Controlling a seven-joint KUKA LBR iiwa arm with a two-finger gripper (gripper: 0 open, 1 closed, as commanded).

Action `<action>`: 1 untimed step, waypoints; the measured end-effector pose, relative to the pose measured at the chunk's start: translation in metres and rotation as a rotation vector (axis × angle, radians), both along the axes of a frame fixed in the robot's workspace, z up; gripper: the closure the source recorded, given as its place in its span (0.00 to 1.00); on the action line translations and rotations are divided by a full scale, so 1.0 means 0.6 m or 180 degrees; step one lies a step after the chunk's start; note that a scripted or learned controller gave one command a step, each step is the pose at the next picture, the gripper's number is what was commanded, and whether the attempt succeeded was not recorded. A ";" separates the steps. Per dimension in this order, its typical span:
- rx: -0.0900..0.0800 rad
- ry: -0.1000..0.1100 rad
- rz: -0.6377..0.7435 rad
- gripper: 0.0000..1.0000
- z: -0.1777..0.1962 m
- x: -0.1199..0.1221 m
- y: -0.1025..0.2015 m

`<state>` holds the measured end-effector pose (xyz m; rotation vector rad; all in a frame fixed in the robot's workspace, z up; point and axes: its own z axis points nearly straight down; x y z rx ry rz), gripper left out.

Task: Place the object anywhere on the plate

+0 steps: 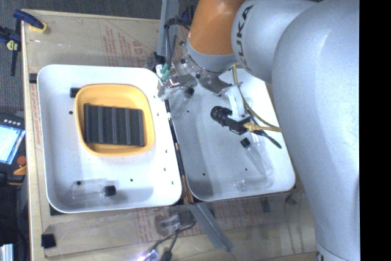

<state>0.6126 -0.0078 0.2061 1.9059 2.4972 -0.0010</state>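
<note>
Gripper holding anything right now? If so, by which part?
Cannot tell: the gripper hangs over the right bin's inner wall, its tip too blurred to show a hold.

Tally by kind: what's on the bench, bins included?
Bins: 2 (left bin, right bin)
Plate: 1
Clear items: 2 (left item, right item)
Total: 5

L bin [54, 189], R bin [211, 183] side by side on bench [91, 40]; blue clamp [30, 20] at bench corner.
</note>
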 end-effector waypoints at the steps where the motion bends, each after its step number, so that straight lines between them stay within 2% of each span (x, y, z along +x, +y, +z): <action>1: 0.0002 0.0004 0.0253 1.00 0.100 0.004 0.052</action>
